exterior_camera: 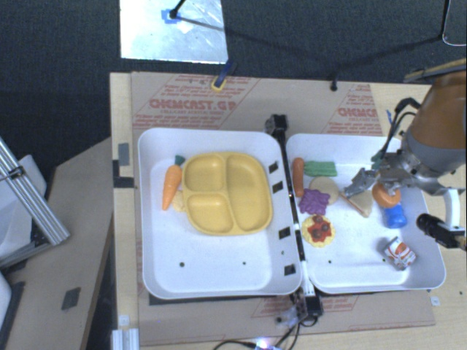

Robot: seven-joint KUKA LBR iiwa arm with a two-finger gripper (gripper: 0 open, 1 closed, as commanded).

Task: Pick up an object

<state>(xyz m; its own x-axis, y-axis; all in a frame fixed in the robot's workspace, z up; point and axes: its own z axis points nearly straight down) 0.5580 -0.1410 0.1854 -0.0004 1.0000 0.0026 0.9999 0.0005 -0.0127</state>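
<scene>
Toast slice (360,204) lies beside tool (359,183), orange piece (384,193), blue block (395,216).

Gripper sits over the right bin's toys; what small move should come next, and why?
Probably a short straight descent. The gripper hangs in the right bin, over the tan wedge-shaped toy, with the orange toy and blue toy close beside. Nothing is visibly held, so lowering onto the wedge looks sensible.

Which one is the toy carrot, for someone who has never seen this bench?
Start at the left bin, the one holding the yellow divided plate. The carrot lies in the gap between that plate's left edge and the bin wall. It is a slim orange cone with a green top, the bin's one orange thing.
</scene>
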